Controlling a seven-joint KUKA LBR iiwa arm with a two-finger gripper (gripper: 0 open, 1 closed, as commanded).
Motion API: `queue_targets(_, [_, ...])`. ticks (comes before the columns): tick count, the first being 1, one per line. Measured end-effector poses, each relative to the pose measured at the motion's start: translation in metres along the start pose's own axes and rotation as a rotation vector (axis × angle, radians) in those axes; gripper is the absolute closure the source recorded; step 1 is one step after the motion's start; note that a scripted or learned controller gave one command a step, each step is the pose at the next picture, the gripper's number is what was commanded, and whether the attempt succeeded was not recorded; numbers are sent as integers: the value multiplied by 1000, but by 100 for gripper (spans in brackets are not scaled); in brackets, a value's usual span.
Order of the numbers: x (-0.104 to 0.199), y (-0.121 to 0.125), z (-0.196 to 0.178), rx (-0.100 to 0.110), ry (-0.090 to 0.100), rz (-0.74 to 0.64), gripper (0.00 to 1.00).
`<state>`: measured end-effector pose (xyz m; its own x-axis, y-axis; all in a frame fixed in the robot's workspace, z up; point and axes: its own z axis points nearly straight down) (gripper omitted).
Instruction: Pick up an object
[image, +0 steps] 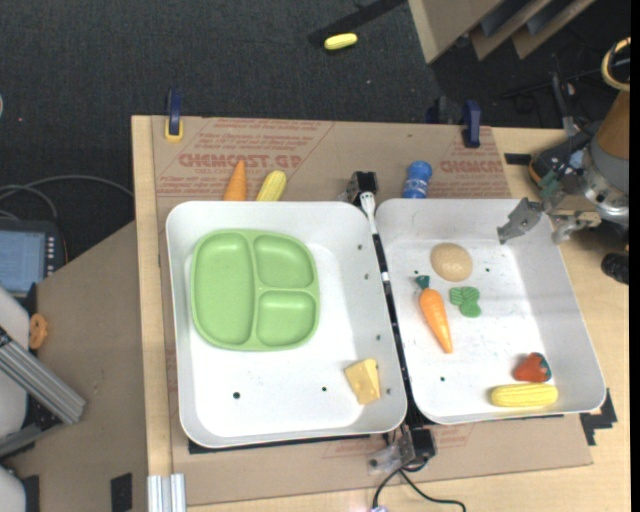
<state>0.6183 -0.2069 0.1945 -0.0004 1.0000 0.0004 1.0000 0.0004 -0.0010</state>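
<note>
Robot gripper (540, 218) poised at the far right corner of the right bin (560, 290), carrying nothing.

Camera view: taking the right bin as landmark, the gripper hovers above its far right corner, fingers spread apart with nothing between them. Inside this bin lie the candidates for picking: a beige potato-like ball (452, 262) nearest the gripper, a toy carrot (435, 315) and green broccoli piece (464, 300) toward the middle, a red pepper (532, 368) and a corn cob (524, 396) at the near right corner. Left of this bin, the left bin (200, 400) holds a green divided plate (254, 290) and a cheese wedge (363, 380). Judging by this, the pick is not yet done; descent, closing and lifting remain.
</note>
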Motion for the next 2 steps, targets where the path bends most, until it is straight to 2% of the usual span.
queue_targets(1, [44,27,112,-3,3,-3,0])
queue_targets(2, [113,-24,110,6,4,-5,0])
